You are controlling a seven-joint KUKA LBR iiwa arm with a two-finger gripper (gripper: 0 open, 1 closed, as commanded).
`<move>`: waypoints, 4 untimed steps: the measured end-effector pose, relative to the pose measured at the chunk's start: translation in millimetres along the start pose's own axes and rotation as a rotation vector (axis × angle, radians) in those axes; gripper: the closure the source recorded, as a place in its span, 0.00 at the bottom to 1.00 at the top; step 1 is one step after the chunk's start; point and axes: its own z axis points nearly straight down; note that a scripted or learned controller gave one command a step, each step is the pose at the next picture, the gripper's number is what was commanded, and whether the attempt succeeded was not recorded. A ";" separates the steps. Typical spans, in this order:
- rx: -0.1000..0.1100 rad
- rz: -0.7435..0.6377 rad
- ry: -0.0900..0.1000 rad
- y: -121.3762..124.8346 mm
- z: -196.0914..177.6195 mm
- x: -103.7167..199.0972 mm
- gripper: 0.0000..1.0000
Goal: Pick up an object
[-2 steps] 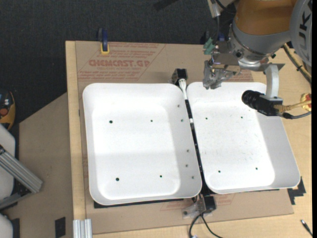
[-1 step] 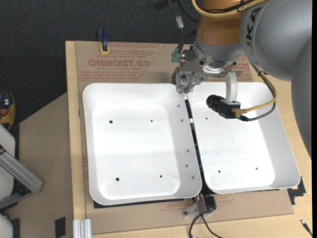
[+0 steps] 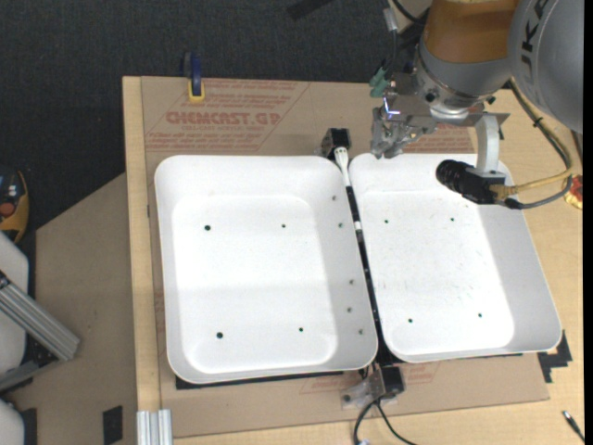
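Looking down at a slant, the camera view is showing the arm reaching in from the right and hanging its jaws near the middle of the desk's far edge. They are hovering over the far left corner of the right bin, just beside the seam with the left bin. Whether the jaws are standing open or closed cannot be told at this angle. Nor is it clear which thing is to be picked, so I am leaving its direction and long axis unjudged. A small black fitting is sitting at the seam's far end, just left of the jaws.
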 end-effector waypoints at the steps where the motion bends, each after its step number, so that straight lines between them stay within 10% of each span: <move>1: 0.017 -0.013 0.005 -19.8 77.9 90.7 1.00; 4: 0.002 -0.004 0.003 -56.1 -27.8 43.4 1.00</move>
